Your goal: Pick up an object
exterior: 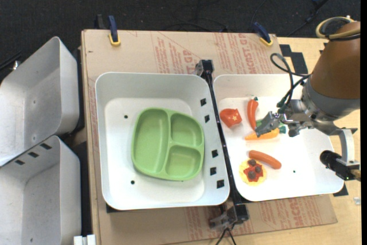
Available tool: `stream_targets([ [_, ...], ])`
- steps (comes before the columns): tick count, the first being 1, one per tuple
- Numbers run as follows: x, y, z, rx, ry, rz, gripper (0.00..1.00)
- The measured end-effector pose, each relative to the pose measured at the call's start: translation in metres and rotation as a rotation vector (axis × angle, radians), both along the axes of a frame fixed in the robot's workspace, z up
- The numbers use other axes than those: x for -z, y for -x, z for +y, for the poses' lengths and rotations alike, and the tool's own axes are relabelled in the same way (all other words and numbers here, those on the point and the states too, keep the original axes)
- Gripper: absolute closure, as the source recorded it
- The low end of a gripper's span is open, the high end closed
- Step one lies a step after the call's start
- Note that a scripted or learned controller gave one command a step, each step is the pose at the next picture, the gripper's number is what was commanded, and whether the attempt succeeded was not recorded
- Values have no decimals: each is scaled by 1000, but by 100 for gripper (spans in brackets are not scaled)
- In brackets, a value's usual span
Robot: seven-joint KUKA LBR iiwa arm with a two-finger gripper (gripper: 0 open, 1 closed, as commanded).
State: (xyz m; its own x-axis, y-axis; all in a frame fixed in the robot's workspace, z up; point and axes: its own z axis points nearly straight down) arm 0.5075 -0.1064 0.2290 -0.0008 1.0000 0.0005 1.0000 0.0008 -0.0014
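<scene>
Orange carrot [262, 135] is seen directly beneath the fingers [268, 126], its long axis running roughly left to right, tilted slightly up toward the arm side. How far the fingers are parted cannot be told, nor whether anything is gripped between them. Just left of the fingers lie a red chilli pepper [252, 112], upright in the view, and a red tomato [231, 117]; below them a sausage [265, 159] and a small yellow tart [254, 172]. All rest in the right bin [309, 181]. A green divided plate [168, 144] lies in the left bin [114, 181].
</scene>
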Motion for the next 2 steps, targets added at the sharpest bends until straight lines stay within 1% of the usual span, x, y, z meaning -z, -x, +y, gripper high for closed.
stream_targets([
  [1,44,4,4,2,0,3,0],
  [2,103,-4,2,2,0,3,0],
])
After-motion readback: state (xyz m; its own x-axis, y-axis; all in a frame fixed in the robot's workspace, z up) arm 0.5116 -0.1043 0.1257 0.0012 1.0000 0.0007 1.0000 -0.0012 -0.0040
